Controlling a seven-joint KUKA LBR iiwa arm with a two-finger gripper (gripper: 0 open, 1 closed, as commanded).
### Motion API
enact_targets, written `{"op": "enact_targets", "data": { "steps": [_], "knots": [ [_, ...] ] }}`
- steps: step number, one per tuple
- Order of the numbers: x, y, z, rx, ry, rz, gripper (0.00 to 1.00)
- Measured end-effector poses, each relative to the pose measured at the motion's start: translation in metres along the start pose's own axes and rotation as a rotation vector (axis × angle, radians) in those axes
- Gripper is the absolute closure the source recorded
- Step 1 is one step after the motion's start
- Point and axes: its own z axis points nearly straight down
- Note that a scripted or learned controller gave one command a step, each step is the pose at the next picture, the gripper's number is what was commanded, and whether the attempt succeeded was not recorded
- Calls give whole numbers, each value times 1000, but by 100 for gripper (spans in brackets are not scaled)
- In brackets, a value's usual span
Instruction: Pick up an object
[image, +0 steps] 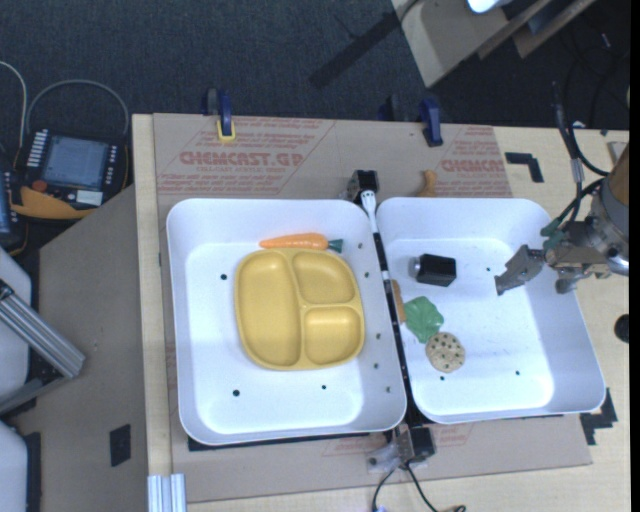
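Claw: the claw (540, 268) hangs over the right side of the right bin (575, 395), its two fingers spread apart, one dark finger (516, 271) pointing toward the bin's middle; nothing sits between them.
Arm: it reaches in from the right edge, wrist low over the bin wall.
Candidate things: three small items lie in the left half of the right bin, well apart from the claw.
Black block: a small black block (436, 268) rests flat near the upper left of that bin, closest in line with the claw. It looks rigid and light, with straight sides, so a pinch across its short sides should hold well.
Green piece: a green piece (423, 318) lies below the block, close to the bin's left wall. It looks soft or crumpled and may deform under a squeeze.
Cookie: a round speckled cookie (445, 351) touches or nearly touches the green piece's lower edge. Flat and low, it is probably hard to get fingers under; grip across the rim.
Left bin: the left bin (205, 400) holds a yellow divided plate (298, 306) and a carrot (294, 241) just above it.
Tabletop: brown board (160, 250) carries both bins.
Progress: the pick looks not yet begun.
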Motion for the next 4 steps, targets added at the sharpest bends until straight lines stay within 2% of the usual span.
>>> {"op": "enact_targets", "data": {
  "steps": [1,2,4],
  "knots": [
    [0,2,-5,-11,-2,-3,0],
    [-5,9,43,-4,0,-2,0],
    [2,10,166,-2,1,-2,0]
  ]
}}
